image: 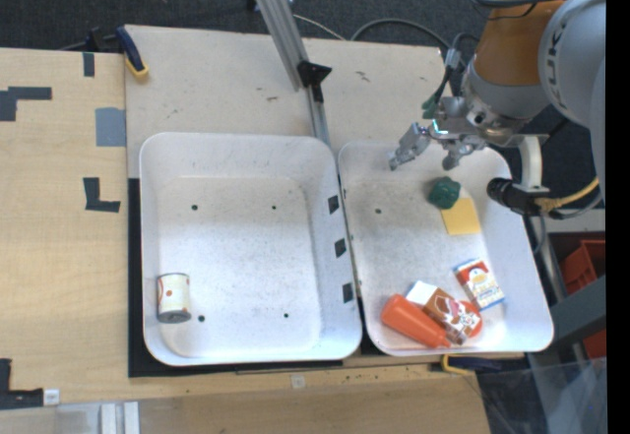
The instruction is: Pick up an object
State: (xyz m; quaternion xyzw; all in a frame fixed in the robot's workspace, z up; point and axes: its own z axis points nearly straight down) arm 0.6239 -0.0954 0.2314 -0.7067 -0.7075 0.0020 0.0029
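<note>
Seen from above at a slant: gripper (pixel 425 152) poised over the far end of the right bin (pixel 394 245), fingers spread wide apart and holding nothing between them. Just below and right of the fingertips, a small dark green object (pixel 445 192) on the bin floor, touching the upper edge of a flat yellow piece (pixel 461 217). Further toward the near end, a small carton with red and blue print (pixel 479 283) close to the right wall, and beside it a cluster: an orange cylinder (pixel 411 321) lying on its side, against a white and brown packet (pixel 448 310). In the left bin (pixel 236 225), a single small can (pixel 173 298) with a red mark, standing near the near-left corner, well apart from everything else. Above the bins, a grey metal pole (pixel 281 19) slanting across the bench (pixel 59 176).
</note>
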